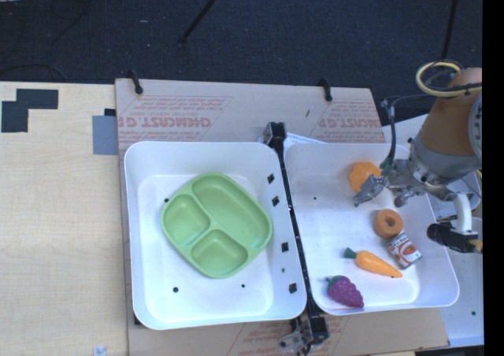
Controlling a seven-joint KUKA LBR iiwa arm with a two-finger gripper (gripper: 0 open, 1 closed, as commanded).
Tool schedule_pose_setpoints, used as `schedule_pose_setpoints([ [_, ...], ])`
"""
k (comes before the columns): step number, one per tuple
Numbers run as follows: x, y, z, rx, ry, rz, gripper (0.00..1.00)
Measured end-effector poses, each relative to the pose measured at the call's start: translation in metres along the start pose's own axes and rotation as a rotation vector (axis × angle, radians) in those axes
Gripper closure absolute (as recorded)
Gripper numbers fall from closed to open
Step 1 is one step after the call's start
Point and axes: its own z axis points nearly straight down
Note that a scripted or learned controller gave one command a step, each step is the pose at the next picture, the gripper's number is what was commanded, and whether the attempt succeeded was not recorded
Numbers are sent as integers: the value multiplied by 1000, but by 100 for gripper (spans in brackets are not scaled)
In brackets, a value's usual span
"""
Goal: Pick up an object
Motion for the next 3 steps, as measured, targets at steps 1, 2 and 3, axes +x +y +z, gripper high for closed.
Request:
schedule_pose_setpoints([
  [1,-1,0,-12,-1,-1,1,100],
  [2,-2,5,-55,-6,-2,-3,100],
  [3,-3,5,-106,-8,-2,-3,100],
])
